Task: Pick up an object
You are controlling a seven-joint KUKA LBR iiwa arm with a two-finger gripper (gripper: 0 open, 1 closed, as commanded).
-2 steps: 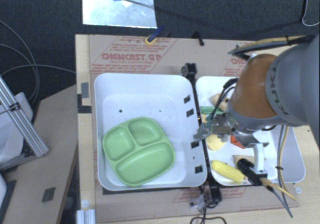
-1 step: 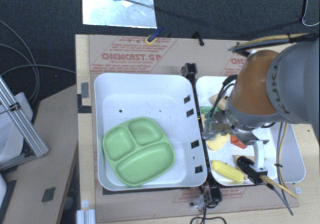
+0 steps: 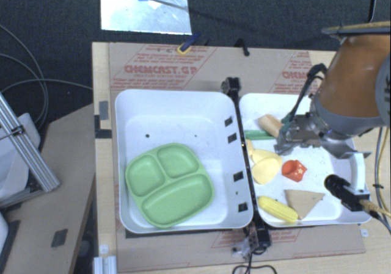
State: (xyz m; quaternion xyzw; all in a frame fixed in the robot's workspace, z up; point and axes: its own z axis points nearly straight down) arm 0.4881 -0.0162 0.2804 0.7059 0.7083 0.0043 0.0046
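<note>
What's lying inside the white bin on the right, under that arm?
In the right white bin: a tan bread roll, pale yellow pear-shaped piece, red tomato-like piece, yellow corn cob, tan wedge. The arm covers the bin's far right part.

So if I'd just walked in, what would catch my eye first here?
Probably the green divided plate, lying alone in the left bin. Next, the big grey and orange arm coming in from the right, its tool low over the right bin among toy foods: a red piece, a yellow corn cob and a tan wedge.
</note>
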